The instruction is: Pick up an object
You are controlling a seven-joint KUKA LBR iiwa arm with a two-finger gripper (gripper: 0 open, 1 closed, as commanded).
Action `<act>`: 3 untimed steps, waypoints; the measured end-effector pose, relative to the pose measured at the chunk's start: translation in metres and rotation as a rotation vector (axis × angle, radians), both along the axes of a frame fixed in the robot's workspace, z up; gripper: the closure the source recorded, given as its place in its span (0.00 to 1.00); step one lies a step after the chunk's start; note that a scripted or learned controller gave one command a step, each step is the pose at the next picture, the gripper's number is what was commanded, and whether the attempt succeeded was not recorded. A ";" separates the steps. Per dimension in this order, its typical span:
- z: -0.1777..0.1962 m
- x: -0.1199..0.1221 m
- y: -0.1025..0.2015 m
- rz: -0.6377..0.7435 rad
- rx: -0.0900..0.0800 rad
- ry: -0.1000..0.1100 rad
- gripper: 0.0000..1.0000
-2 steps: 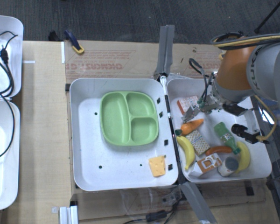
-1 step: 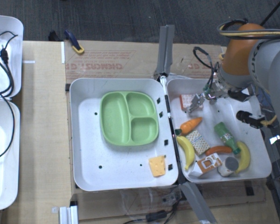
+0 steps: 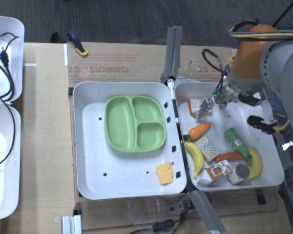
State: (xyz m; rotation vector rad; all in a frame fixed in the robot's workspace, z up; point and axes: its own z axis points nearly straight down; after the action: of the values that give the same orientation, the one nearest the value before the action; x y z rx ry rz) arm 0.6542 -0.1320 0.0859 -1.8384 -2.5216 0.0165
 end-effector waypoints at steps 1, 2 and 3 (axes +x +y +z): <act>0.009 0.002 -0.002 -0.003 -0.004 -0.010 1.00; 0.009 0.002 -0.002 -0.003 -0.004 -0.009 0.00; 0.004 -0.042 0.004 0.094 -0.002 -0.021 0.00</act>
State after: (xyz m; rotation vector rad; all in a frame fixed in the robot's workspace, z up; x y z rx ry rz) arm 0.6120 -0.1278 0.0895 -1.7285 -2.6203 0.0019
